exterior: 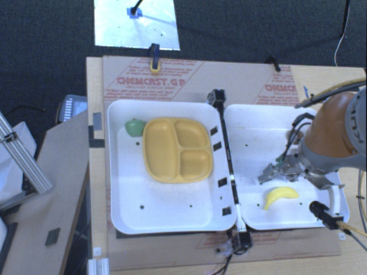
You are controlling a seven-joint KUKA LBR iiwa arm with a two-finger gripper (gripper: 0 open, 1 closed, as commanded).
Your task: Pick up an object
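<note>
I see the arm (338, 133) reaching in over the right bin (252, 125), its hand (269, 173) low above the bin floor, just above and left of the yellow banana (280, 196), which lies apart from it near the front wall. In the left bin (123, 211) a yellow divided tray (176, 149) sits toward the back, with a green object (134, 127) touching its left edge. Both bins rest on the bench (189, 76).
</note>
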